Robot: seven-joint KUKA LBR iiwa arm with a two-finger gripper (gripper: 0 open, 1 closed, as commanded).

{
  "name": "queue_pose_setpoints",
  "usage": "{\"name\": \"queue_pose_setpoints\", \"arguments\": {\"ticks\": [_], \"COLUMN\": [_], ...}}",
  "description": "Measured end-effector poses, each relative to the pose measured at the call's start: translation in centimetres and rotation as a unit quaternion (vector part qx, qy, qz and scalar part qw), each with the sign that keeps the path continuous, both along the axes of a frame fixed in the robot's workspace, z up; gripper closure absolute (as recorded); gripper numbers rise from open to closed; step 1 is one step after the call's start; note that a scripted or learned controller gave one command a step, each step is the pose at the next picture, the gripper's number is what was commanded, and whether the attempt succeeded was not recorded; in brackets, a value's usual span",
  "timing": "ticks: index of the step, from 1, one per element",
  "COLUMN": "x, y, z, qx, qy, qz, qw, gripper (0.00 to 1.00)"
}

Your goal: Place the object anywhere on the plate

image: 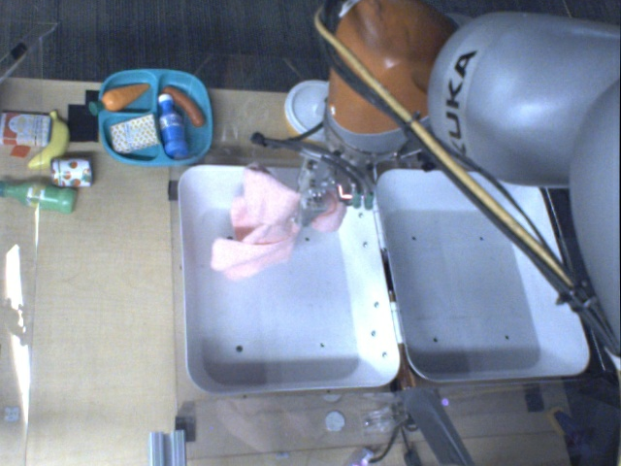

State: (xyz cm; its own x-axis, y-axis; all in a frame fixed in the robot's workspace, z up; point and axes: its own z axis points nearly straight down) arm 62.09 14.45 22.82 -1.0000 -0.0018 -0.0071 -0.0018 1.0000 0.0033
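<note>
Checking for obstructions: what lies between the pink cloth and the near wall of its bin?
In the camera view, bare white bin floor runs from the pink cloth to the near wall.

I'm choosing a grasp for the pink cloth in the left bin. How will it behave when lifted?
The pink cloth lies crumpled in soft folds, so it is probably floppy and would drape and hang from one pinch point. It looks thin, likely light. Being spread across the left bin, a trailing edge may drag. The gripper is over its right edge.
</note>
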Motion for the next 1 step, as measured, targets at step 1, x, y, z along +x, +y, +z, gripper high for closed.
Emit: {"name": "queue_pose_setpoints", "arguments": {"ticks": [1], "x": [0.02], "y": [-0.02], "z": [0.04], "qx": [0.0001], "qy": [0.0], "qz": [0.0], "qw": [1.0], "gripper": [0.0]}}
